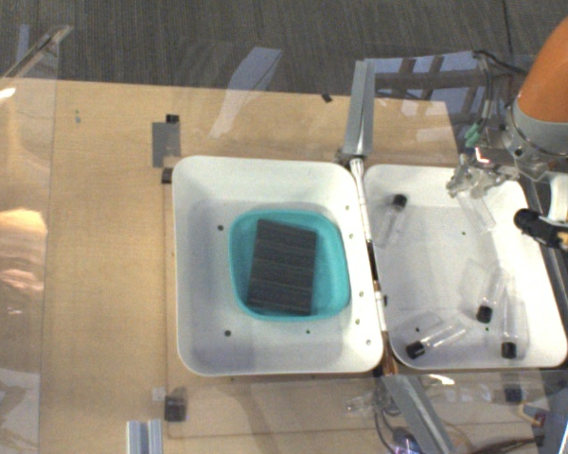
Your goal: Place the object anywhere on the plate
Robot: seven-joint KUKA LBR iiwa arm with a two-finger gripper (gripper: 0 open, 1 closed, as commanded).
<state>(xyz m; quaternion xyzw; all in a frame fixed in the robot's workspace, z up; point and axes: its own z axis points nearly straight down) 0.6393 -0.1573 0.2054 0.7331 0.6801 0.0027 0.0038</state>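
A: Quick status pls. Where's the object?

B: Dark ribbed block [283, 267] lies flat on the teal plate [336, 270], in the left bin [201, 253]. Block sits inside the plate's rim, long side running roughly top to bottom of the view. By how it lies, placement looks done, tho that's my read only.

A: And the tool?

B: Tool [473, 180] is over the top edge of the right bin [540, 348], well apart from the plate. Fingers are clear/glassy and blend w/ the white bin, so can't tell if wide or narrow. Nothing visible btwn them.

A: What's in the right bin?

B: Several clear tubes w/ black caps: one near top left [394, 212], one at bottom left [433, 339], a couple at bottom right [497, 301]. Hard to count, they're see-thru.

A: Risks from here?

B: A few, all guesses. If the arm drops where it is, the tool could clip the bin rim or knock a tube. If the program goes back to the plate, it could nudge the block off or tip the plate, which sits loose in the bin. Clear tubes = hard to sense, so a grab there may miss.

A: Any labels, brands, writing?

B: None I can read. Block, plate, bins and worktop [85, 253] all plain.
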